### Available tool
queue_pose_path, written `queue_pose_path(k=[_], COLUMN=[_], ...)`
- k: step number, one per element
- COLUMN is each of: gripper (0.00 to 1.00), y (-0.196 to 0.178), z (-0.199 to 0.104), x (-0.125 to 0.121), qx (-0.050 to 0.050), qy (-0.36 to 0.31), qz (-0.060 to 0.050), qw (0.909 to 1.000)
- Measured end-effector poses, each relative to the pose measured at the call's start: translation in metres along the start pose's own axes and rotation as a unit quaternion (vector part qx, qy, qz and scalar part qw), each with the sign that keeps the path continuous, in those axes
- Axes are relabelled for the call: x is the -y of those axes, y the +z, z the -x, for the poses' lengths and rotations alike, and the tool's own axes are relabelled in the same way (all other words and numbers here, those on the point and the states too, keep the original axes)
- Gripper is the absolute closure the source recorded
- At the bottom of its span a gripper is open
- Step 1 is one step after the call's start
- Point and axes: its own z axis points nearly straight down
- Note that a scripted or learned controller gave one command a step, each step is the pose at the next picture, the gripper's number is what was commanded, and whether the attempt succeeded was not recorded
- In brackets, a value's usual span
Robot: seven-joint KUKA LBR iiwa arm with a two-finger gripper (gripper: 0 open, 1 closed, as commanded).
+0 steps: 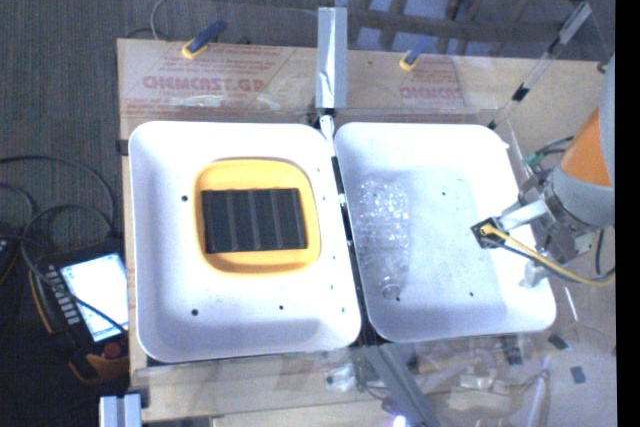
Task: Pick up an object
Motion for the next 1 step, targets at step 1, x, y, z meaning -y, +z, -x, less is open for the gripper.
queue_pose_path(k=[1], gripper=[0.0], y=[-0.1391], z=[0.011], x=[0.0029], qx=[-0.001], qy=[0.042], qz=[0.001], qw=[0.9991])
